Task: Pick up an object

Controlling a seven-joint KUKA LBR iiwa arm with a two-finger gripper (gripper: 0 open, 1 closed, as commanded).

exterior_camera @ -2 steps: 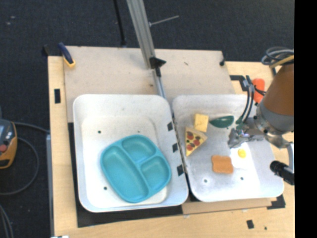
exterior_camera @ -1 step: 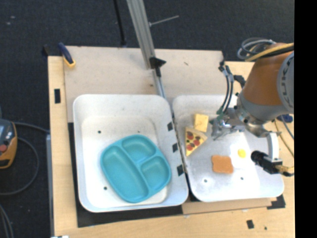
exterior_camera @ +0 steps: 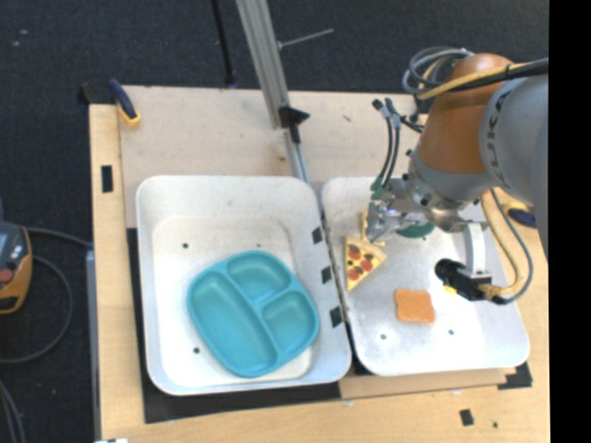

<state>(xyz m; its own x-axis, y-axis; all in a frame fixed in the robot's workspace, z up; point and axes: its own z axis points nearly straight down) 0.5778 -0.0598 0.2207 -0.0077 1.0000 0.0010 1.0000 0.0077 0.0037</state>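
camera view: fixed overhead | slanted down, mid-distance | covers bench [exterior_camera: 212, 132], both bins | arm [exterior_camera: 480, 127] enters right

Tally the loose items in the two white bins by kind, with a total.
Divided plate, teal: 1, in the left bin
Pizza slice toy: 1, in the right bin
Orange block: 1, in the right bin
Total: 3

Glaring off the white bins [exterior_camera: 152, 210] under even overhead light, casting only faint shadows (softest toward nine o'clock); blurring slightly throughout, darkening across the floor [exterior_camera: 111, 26] toward twelve o'clock.
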